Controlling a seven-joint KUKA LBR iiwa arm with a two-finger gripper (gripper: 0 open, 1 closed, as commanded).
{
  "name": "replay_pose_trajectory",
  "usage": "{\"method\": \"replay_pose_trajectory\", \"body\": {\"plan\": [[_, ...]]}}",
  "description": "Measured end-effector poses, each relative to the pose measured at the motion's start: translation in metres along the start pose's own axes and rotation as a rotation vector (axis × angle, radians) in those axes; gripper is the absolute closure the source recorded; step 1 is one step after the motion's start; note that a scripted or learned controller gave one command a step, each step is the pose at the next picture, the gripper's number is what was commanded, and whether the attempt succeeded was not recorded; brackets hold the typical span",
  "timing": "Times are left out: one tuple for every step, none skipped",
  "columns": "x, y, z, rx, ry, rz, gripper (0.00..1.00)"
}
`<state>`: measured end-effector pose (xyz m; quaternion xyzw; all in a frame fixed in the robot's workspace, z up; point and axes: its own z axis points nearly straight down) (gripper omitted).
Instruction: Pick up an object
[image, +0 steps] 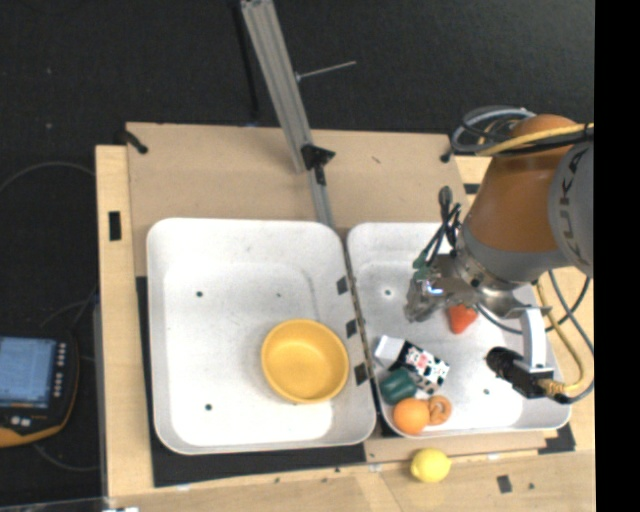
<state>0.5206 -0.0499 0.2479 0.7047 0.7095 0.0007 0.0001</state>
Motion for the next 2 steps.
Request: {"method": "replay_pose_trajectory", "body": {"plan": [[0.053,0.001,0.012,0.001,0.000,0.000,1.00],[0.101,0.007,0.009,-0.001,0.001,-0.001,1.00]]}}
